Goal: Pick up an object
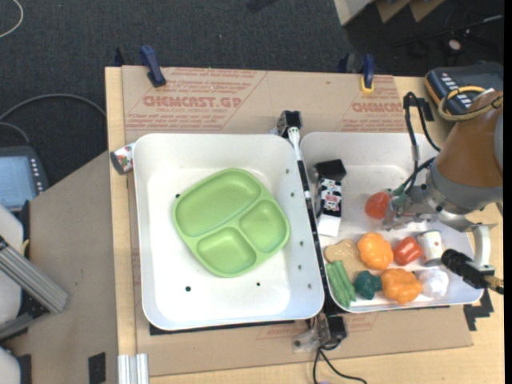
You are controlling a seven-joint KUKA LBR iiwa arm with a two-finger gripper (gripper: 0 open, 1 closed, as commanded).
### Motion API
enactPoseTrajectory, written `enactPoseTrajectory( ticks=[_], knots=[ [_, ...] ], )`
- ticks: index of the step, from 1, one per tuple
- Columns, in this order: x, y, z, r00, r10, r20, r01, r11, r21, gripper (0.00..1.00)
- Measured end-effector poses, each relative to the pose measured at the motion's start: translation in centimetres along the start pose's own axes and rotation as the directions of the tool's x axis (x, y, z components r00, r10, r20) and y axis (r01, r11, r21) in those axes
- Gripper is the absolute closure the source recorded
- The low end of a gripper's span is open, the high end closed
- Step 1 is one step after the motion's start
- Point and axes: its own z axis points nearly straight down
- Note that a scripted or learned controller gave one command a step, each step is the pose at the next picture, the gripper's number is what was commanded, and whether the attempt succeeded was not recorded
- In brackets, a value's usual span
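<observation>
Now I read CHEMCAST GP on the board (192, 101) behind both bins. My gripper (398, 212) hangs beside the red tomato (377, 206); I cannot tell its state.

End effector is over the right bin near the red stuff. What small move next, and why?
Probably a short straight descent onto the round red tomato-like toy. The end effector sits right beside it in the right white bin, and nothing shows between its fingers. That toy lies slightly apart from the crowded orange pepper-shaped toy and red pepper-shaped toy, so it looks the easier pick.
</observation>
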Motion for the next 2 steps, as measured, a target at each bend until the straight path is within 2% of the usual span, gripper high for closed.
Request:
enactPoseTrajectory(
  ticks=[1,2],
  knots=[
    [-5.5,-1.7,-7.6,1.0,0.002,0.002,-0.002,1.0,-0.003,1.0],
    [-7.0,-5.4,-11.4,1.0,0.0,-0.001,0.0,1.0,0.0,1.0]
  ],
)
